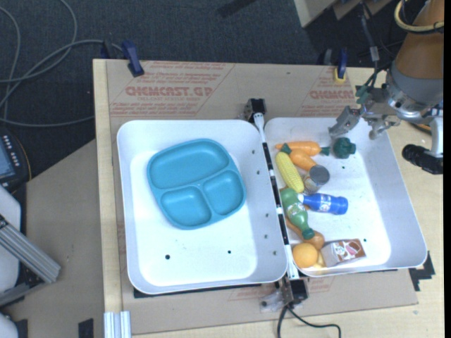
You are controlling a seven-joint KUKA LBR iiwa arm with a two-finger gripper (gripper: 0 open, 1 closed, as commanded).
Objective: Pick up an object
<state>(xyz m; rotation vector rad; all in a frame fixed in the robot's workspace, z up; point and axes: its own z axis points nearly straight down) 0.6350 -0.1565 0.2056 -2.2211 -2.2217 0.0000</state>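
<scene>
Here, one blue plate (196,183) (three compartments), two white bins (134,210).

Robotics lab — plywood bench (211,90) with clamps (131,57), loose cables (42,20) on carpet, two white bins (141,259) — test rig

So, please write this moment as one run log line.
gripper: above right bin far end, near carrot | holding: nothing seen | toys: piled by divider | blue plate: left bin
</scene>
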